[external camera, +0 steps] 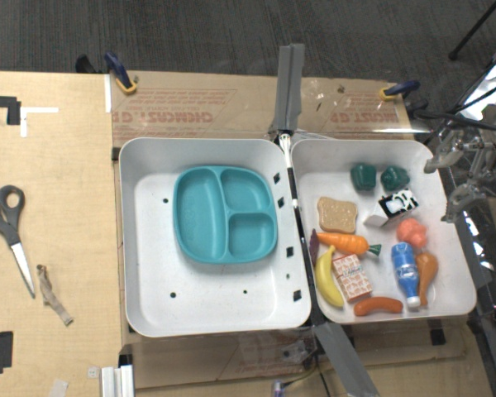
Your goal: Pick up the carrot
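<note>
The carrot [345, 242] is orange with a small green top at its right end. It lies on its side in the left half of the right bin [446, 300]. Just behind it is a slice of bread [337, 214]. A yellow banana [326, 278] and a red and white box [351, 275] touch it on the near side. A purple piece [314, 242] peeks out at its left tip. Nothing covers the carrot from above.
The right bin also holds a blue bottle [405, 273], a drumstick [427, 270], a sausage [378, 306], a peach-coloured fruit [411, 231], a black and white carton [397, 203] and two green pieces [364, 174]. A teal divided plate [226, 213] sits in the left bin [149, 304]. Scissors [8, 222] lie on the bench at the left.
</note>
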Motion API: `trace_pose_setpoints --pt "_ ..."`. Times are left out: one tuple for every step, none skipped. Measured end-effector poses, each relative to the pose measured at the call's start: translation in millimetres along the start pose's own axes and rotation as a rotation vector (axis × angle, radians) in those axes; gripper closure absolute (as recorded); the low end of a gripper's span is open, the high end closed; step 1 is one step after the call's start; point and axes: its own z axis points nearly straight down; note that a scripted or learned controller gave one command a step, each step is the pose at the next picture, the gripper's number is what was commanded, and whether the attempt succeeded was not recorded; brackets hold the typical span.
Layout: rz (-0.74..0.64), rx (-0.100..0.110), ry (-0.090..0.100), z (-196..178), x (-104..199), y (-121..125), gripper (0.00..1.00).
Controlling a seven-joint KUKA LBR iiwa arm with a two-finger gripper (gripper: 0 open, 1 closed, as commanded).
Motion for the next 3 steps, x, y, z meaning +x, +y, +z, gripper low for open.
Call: trace_pose_setpoints --pt "0.193 0.0 0.002 152 23 29 0.0" --pt "0.219 0.0 -0.004 197 -69 69 0.0" --pt "0.14 0.001 0.001 198 -9 97 0.0"
